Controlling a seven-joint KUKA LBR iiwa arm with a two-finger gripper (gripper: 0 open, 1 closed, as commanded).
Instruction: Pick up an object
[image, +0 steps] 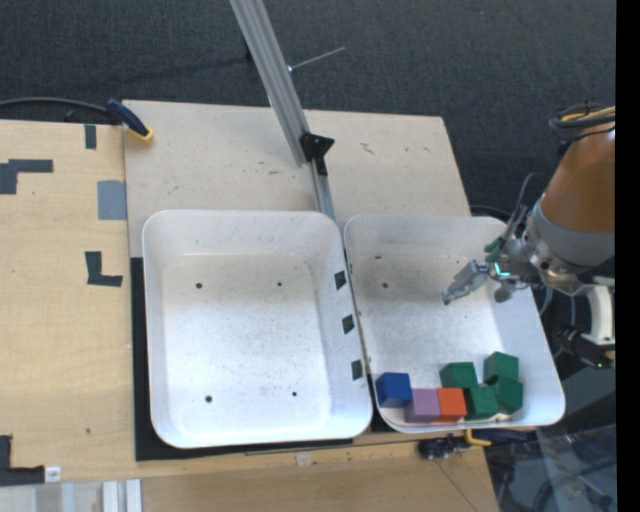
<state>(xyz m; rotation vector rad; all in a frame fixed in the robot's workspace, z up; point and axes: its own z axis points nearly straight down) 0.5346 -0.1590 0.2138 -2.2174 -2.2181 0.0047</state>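
Several small blocks lie along the near edge of the right bin (420, 250): a blue cube (394, 388), a purple cube (427, 403), an orange cube (452, 402) and several green blocks (488, 384) bunched at the near right corner. My gripper (482, 284) hangs over the right side of this bin, well behind the blocks and apart from them. Its two fingers stand spread, open, with nothing between them. The grey and orange arm (580, 200) reaches in from the right.
The left bin (160, 300) sits beside the right one, sharing a middle wall. A slanted metal rail (285, 90) runs from the top down to the bins' junction. Wooden bench lies to the left and behind.
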